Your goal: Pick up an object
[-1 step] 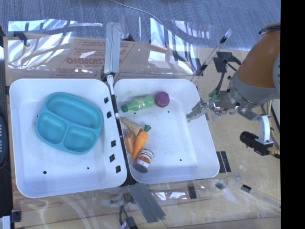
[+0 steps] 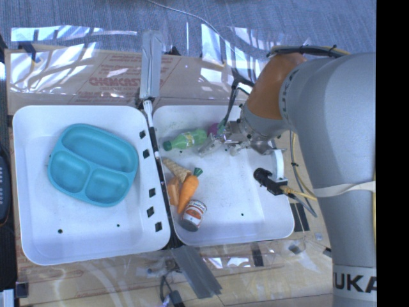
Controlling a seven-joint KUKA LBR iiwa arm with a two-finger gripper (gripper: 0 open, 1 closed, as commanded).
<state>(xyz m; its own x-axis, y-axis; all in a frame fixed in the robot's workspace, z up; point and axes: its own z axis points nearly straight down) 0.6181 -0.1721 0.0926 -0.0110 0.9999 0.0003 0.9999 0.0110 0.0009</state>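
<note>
My gripper (image 2: 216,144) is low in the right bin (image 2: 268,226), near its back, right beside the right end of a green bottle (image 2: 186,139) that lies on its side. A small purple item (image 2: 213,130) sits just behind the gripper, by the bottle's end. A carrot (image 2: 188,191) lies near the bin's left wall, with a waffle cone (image 2: 175,167) and an orange chunk (image 2: 173,191) beside it. A small can (image 2: 194,213) rests just below the carrot. I see nothing lifted off the bin floor.
The left bin (image 2: 38,229) holds a blue divided plate (image 2: 93,164). A divider with black clips (image 2: 152,171) separates the two bins. The arm's grey body (image 2: 332,139) covers the right bin's right side. A black cable fitting (image 2: 267,181) hangs over the bin floor.
</note>
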